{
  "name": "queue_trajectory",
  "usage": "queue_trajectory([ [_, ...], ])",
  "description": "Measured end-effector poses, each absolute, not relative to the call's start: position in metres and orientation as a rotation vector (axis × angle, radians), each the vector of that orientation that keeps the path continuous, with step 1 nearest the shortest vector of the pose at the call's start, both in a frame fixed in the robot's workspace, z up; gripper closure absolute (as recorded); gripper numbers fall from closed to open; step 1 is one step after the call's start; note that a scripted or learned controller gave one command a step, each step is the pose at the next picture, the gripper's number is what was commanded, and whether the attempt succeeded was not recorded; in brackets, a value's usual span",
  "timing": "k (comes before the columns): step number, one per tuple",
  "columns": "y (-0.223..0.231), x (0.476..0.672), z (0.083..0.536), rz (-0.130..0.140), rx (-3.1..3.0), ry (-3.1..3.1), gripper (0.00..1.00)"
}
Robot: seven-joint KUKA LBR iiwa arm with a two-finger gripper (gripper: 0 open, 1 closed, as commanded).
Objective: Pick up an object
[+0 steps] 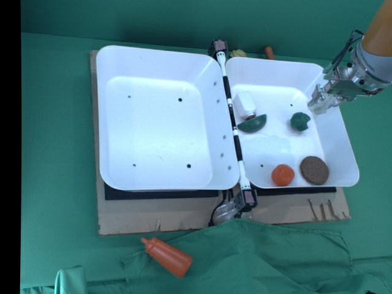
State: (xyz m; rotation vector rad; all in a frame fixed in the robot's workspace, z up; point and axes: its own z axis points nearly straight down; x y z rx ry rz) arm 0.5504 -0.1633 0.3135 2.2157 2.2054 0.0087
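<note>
**Arm poised over the right bin, nothing picked yet**

The pincer [320, 103] hangs above the right bin's [343, 141] far right side; whether it is apart or together I cannot tell. Just left of it lies a small dark green object [299, 121], likely the target. An orange ball [282, 174] and brown disc [314, 169] sit nearer. Next comes lowering squarely over one object.

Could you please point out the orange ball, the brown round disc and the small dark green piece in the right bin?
orange ball [282, 175]: camera view, centre of its top.
brown round disc [314, 169]: camera view, middle of its flat face.
small dark green piece [299, 121]: camera view, middle of its body.
</note>
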Motion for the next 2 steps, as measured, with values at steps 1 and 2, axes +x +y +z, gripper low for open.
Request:
queue_trajectory([
  [1, -0.150, 0.526, 0.298, -0.001, 2.226, 2.215, 1.00],
  [2, -0.169, 0.523, 0.293, 0.000, 2.226, 2.212, 1.00],
])
